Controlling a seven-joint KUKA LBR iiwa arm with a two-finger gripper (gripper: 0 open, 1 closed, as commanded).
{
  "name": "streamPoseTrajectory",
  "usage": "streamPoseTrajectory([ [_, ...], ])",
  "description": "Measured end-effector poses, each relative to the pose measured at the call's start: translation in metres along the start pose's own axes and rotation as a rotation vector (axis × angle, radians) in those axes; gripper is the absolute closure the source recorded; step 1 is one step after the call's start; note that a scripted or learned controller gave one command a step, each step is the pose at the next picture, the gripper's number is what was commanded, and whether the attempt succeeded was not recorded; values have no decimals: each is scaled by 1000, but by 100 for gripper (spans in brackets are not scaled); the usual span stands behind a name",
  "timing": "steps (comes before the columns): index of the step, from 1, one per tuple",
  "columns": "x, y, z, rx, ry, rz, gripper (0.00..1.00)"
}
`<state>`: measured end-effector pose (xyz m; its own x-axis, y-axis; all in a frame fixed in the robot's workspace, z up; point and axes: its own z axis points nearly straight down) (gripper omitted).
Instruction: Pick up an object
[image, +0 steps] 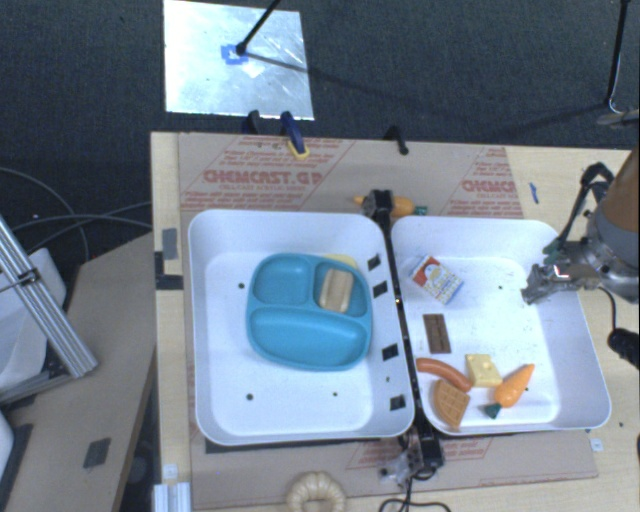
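My gripper (538, 287) hangs over the right side of the right bin (572, 330), with nothing visible between its fingers. Below and left of it in that bin lie a small red and white carton (437, 279), a brown chocolate bar (436, 333), a sausage (442, 371), a waffle (451, 403), a yellow cheese block (483, 370) and a toy carrot (512, 387). The left bin (215, 330) holds a blue divided plate (300, 315) with a piece of bread (336, 290) in its upper right compartment.
Black clips run along the divider (393, 320) between the bins. A yellow and black object (385, 206) sits behind the bins. A beige ring (316, 493) lies at the bench's front edge. A metal frame (40, 310) stands at the left.
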<state>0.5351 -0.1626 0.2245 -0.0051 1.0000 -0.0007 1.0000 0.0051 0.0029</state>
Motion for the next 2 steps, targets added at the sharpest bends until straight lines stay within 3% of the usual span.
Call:
streamPoseTrajectory([
  [2,80,78,-15,-2,1,-3,100],
])
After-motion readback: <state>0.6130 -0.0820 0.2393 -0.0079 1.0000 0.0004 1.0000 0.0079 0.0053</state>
